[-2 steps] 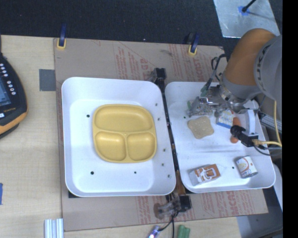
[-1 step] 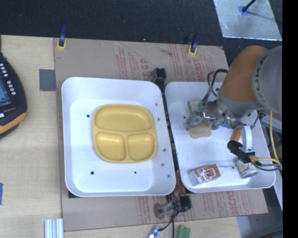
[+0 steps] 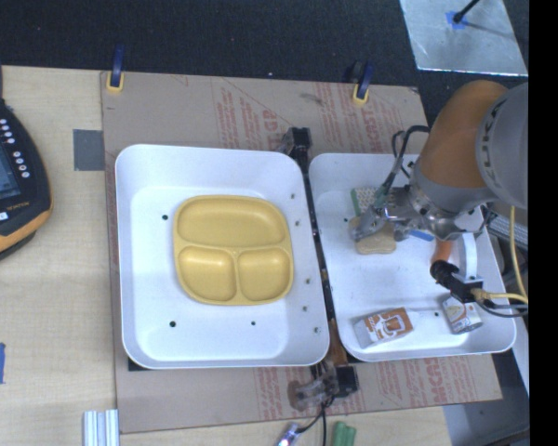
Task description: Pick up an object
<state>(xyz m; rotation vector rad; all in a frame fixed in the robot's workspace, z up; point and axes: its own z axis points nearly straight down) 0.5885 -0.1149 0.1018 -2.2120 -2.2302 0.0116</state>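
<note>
The shallow white right bin (image 3: pixel 339 249) has bare floor along its left side; my grey arm (image 3: pixel 465 161), a tan lump (image 3: pixel 375 242) and a small brown packet (image 3: pixel 384 325) crowd the rest.

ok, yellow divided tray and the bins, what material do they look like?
Yellow divided tray: likely moulded plastic, smooth and semi-gloss, with rounded compartments and soft highlights. Left bin and right bin: white, smooth, probably plastic; rounded corners, faint sheen.

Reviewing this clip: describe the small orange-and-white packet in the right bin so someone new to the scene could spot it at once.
Find the right bin, the one the arm reaches into. Along its near edge, left of centre, lies the packet, flat and slightly tilted. Its orange-brown face with a white border separates it from the smaller item in the near right corner and the tan lump by the gripper.
</note>
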